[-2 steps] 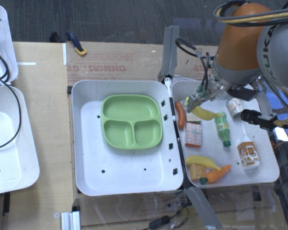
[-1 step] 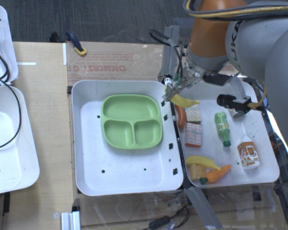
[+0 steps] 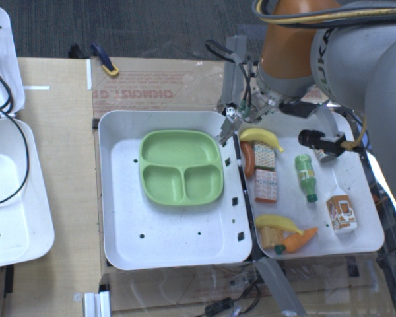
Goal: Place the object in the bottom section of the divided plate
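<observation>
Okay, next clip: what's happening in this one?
A grey KUKA arm with an orange band reaches in from the right, its pincer hovering over the seam between the two shallow white bins. The green three-section plastic plate lies in the left bin with nothing on it. The toy food, including a yellow banana, green bottle and orange carrot, lies in the right bin.

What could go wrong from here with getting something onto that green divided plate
1. The gripper hangs over the wall between the two bins, near the plate's upper right corner, so it might clip the wall or nudge the plate.
2. In the right bin the banana, the hot dog and the wafer packs lie crowded together, so a grasp could catch the wrong one.
</observation>
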Tool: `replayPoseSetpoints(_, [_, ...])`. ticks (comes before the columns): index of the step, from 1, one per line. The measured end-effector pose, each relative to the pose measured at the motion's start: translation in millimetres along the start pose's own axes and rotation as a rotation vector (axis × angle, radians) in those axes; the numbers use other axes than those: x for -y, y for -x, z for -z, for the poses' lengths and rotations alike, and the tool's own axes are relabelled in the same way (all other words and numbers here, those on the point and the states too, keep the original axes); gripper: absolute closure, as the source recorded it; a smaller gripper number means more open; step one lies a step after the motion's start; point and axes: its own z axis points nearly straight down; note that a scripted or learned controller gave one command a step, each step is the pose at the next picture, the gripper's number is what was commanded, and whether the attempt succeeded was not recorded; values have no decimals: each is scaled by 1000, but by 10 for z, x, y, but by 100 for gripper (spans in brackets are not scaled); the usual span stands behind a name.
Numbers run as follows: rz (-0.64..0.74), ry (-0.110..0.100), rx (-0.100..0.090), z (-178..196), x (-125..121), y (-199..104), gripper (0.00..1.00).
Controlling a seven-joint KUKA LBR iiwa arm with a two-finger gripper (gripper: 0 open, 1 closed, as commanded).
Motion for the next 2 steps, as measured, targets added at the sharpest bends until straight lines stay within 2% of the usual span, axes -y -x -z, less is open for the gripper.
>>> replayPoseSetpoints(1, [2,-2,2,73,-4,6,100])
replayPoseSetpoints(2, [16,0,-1,262,-175,-941,100])
